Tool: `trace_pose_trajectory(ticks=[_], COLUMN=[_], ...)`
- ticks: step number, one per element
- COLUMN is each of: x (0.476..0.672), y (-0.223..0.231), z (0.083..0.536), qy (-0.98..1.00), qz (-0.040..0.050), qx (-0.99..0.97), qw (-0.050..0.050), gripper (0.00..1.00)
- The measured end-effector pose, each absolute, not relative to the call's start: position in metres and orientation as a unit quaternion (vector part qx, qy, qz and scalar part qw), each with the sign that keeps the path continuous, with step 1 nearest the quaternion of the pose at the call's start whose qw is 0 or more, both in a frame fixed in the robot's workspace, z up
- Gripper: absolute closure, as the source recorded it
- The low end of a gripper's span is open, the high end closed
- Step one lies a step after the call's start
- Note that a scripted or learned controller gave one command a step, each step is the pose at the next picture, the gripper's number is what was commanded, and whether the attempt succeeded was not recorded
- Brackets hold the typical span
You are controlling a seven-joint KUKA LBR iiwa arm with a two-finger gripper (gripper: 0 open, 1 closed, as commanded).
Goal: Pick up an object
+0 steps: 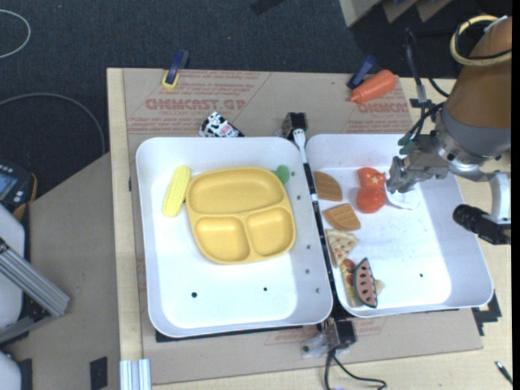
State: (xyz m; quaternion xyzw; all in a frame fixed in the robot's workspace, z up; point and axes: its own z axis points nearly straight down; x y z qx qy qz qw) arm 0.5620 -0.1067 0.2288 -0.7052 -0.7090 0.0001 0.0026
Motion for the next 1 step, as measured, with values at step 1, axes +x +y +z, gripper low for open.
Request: trace_pose_trajectory(ticks=[1], x=[0.5552], y=[-0.0496], z=[0.2182], qy=[-0.709], qz=[0.0], qx=[-0.705], qw=[0.003], gripper=[1.0])
